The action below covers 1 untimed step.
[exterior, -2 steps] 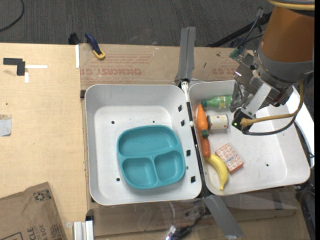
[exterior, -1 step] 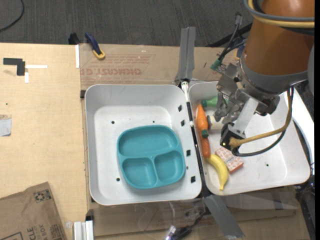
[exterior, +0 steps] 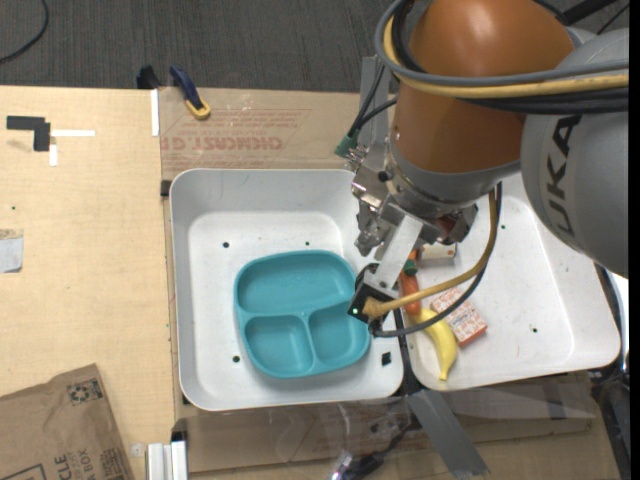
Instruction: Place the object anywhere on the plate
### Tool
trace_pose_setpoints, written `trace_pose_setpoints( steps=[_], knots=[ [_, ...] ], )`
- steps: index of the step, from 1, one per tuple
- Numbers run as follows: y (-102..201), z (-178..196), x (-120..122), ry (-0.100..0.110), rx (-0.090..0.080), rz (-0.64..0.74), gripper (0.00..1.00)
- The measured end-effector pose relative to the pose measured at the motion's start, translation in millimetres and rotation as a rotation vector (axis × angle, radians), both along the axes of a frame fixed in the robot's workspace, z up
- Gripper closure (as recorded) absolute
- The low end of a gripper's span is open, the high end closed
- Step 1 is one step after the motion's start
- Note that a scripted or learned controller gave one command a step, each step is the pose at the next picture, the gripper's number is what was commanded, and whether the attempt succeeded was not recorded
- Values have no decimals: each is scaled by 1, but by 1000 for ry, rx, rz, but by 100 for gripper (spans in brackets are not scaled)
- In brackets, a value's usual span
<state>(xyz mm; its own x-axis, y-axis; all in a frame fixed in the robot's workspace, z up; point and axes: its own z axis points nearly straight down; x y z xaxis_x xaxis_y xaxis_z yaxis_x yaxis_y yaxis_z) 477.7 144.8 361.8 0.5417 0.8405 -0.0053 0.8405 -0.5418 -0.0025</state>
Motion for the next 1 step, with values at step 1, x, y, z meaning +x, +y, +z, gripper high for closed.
trace_pose_setpoints(
  steps=[1],
  knots=[
    [-52,79,11,-1,0,-107,100]
  ],
)
